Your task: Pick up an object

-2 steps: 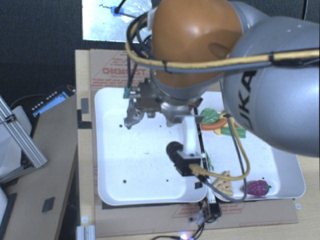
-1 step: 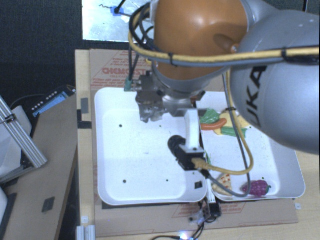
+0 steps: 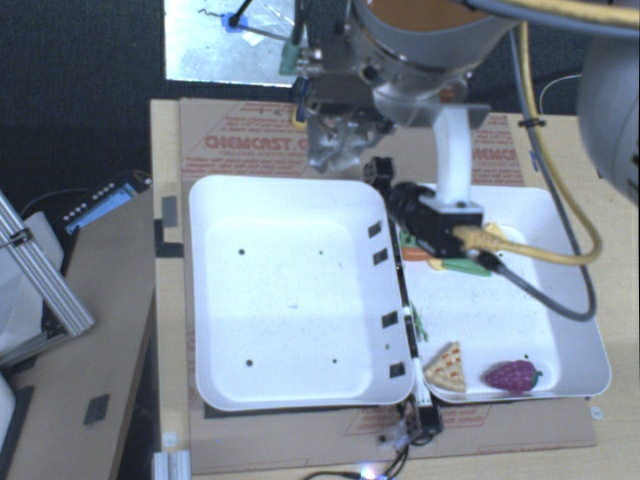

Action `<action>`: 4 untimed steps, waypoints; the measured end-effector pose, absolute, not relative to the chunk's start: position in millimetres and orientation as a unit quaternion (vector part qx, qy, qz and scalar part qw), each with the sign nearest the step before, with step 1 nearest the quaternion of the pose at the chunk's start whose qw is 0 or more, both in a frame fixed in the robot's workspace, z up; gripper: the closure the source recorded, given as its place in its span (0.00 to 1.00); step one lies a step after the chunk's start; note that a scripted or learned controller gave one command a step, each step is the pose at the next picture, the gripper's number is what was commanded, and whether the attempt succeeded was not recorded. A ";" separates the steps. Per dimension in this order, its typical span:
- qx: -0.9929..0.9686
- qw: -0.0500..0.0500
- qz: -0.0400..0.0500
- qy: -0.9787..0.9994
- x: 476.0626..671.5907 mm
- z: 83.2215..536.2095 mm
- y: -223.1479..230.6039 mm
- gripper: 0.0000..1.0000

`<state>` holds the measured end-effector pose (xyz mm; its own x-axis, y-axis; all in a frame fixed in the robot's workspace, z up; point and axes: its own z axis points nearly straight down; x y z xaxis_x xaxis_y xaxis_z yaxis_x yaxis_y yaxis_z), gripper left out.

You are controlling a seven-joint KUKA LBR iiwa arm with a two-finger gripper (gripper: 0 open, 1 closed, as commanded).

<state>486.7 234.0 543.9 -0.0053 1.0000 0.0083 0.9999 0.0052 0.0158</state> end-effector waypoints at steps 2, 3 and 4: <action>0.707 -0.002 -0.005 0.707 485.6 398.2 227.5 0.00; 0.705 0.000 0.002 0.709 487.1 416.1 228.3 1.00; 0.705 0.002 0.007 0.709 486.6 533.5 234.5 1.00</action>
